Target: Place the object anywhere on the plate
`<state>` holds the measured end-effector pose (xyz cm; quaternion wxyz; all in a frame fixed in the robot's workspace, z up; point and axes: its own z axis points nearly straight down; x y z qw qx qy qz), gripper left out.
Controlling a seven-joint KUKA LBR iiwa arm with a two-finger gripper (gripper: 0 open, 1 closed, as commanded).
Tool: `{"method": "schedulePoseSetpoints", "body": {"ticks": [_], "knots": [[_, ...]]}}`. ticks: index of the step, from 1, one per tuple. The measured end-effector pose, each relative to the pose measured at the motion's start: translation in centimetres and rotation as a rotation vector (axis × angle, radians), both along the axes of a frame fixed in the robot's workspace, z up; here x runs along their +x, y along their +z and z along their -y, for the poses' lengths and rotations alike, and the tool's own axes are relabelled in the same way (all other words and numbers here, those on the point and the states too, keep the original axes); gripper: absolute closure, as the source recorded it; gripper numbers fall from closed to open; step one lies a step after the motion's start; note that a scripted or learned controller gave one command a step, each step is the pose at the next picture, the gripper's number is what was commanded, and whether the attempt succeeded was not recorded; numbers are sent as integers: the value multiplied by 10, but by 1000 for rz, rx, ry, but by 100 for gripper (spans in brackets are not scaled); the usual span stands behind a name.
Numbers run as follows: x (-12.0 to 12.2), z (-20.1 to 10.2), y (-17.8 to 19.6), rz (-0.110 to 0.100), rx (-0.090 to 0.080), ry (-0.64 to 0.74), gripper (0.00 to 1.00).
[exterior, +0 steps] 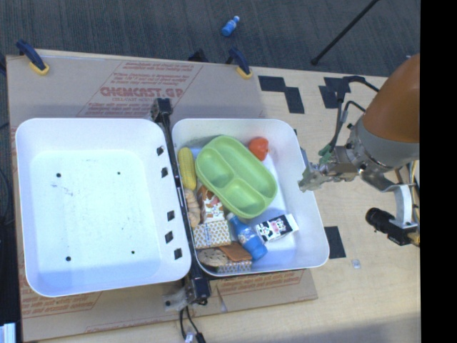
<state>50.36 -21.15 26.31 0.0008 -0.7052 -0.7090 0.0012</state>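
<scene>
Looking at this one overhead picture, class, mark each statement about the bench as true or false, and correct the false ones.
1. The green plate lies in the right bin. True.
2. The gripper is over the left bin. False: it sits by the right bin's right wall, at the rim.
3. A yellow corn cob lies beside the plate's left edge. True.
4. The orange object rests in a compartment of the plate. False: it lies in the bin, beyond the plate's upper right edge.
5. A blue bottle lies in the right bin below the plate. True.
6. The plate already bears a carton. False: its compartments hold nothing; the black-and-white carton lies beside it.
</scene>
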Motion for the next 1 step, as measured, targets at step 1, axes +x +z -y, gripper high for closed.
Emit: {"method": "schedulePoseSetpoints", "body": {"ticks": [1], "knots": [[-27,-9,32,3,0,-1,100]]}}
